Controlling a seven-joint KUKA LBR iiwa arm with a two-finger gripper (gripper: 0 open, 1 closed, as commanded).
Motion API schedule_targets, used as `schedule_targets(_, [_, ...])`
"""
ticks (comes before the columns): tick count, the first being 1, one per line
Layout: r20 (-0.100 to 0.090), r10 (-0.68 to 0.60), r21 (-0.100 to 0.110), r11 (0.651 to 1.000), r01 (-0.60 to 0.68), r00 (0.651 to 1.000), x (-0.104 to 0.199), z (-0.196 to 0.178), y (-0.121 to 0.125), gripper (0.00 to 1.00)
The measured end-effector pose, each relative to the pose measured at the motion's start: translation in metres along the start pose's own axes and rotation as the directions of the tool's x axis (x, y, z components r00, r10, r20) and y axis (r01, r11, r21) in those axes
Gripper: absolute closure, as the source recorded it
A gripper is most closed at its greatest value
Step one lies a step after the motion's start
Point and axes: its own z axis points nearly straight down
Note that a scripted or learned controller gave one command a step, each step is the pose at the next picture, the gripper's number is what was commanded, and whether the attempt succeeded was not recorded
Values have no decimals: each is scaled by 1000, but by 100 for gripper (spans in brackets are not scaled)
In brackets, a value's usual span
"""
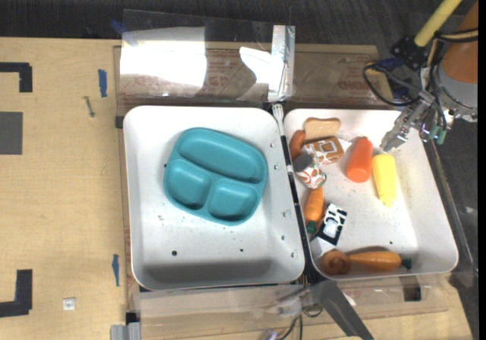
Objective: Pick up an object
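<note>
yellow corn cob [385,177], upright

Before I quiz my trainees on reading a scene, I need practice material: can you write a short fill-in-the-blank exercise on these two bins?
1. The teal divided plate lies in the ____ bin.
2. The yellow piece lies beside an ____ piece in the right bin.
3. The end effector hovers above the ____ bin, near its far right corner.
4. The long carrot lies along the right bin's ____ wall.

Missing words: left; orange; right; near
</note>
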Motion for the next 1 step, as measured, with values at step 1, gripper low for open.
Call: schedule_targets(1, [-5,21,-2,1000,-21,1000,17,-21,76,100])
